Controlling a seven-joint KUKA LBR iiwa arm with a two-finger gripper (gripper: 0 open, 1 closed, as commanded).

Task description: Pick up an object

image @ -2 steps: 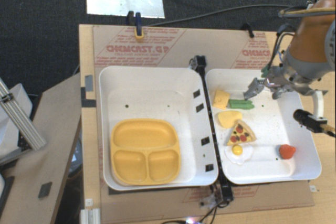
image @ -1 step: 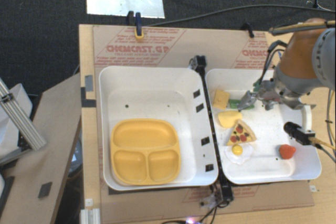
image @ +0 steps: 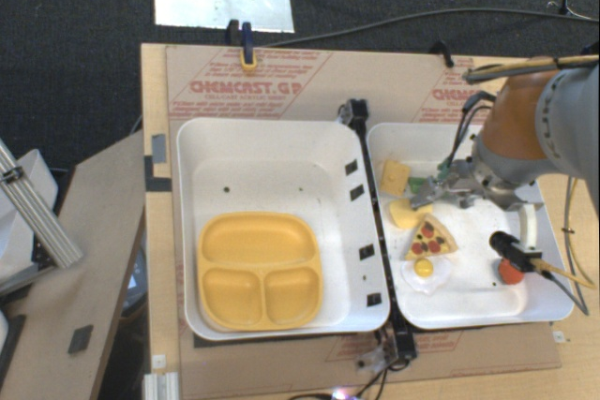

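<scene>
My gripper [image: 421, 193] reaches in from the right and sits low in the right bin [image: 469, 304], near its left wall. It is between a yellow cheese block [image: 394, 175] just above it and a pale yellow piece [image: 402, 215] just below it. A pizza slice [image: 430, 239] lies below the gripper, and a fried egg [image: 424, 271] lies below the slice. A small green item [image: 442, 170] peeks out beside the wrist. Nothing can be made out between the gripper's tips.
The left bin [image: 272, 145] holds a yellow divided tray [image: 261, 271]. A small red-orange item [image: 511, 274] lies at the right bin's lower right. The grey and orange arm [image: 534, 126] covers the right bin's upper right part. A black divider with clips [image: 367, 201] runs between the bins.
</scene>
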